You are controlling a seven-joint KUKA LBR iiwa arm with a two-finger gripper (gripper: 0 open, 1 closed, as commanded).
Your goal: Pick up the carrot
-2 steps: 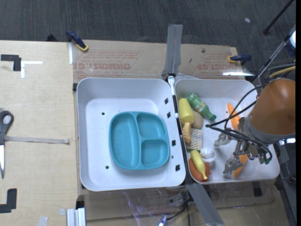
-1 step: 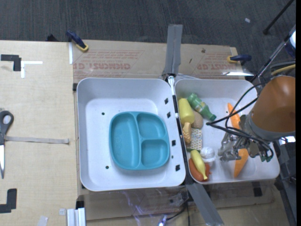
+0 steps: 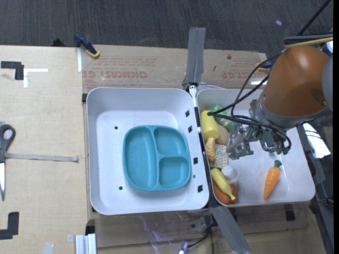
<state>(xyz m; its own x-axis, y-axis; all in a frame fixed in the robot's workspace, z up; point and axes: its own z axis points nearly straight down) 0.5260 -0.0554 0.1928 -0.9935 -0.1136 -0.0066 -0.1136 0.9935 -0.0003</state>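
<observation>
Carrot (image 3: 271,180) lies alone on bare floor of the right bin (image 3: 296,192), near the front wall, green top pointing back toward the arm. Tool (image 3: 239,144) hangs over the clutter by the bin's left wall, well apart from it; whether it is released or clenched, cannot tell. Likely best: shift toward the carrot, straddle its thick middle across the short axis, descend squarely.

A pale plywood bench (image 3: 42,120) meets dark grey carpet floor (image 3: 159,9) along its far edge; brown cardboard sheet (image 3: 137,67) lies there.
</observation>
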